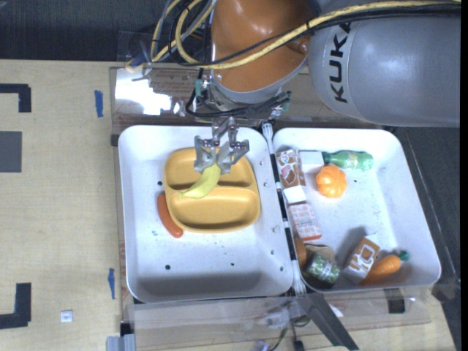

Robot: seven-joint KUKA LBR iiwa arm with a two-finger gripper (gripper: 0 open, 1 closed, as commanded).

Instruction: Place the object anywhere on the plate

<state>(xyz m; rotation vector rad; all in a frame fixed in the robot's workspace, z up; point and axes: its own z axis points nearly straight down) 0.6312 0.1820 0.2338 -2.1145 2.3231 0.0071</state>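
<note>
- You've got the end effector [219, 152] over the plate [227, 207] in the left bin [139, 218].
- It's clamped on the banana [202, 185]; banana's low end looks to touch the plate.
- Left to do, prob.: let go, back off.

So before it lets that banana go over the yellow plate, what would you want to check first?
1. Banana between the fingers of the gripper: ok, its upper end sits in the grip.
2. Banana over the yellow plate: ok, it hangs above the plate's upper left part.
3. Banana's lower tip touching the plate: cannot tell from this slanted view.
4. Landing spot free: ok, nothing else lies on the plate.
5. Red sausage out of the way: ok, it lies in the left bin beside the plate's left edge.
6. Plate flat in the bin: ok, it looks level.
</note>
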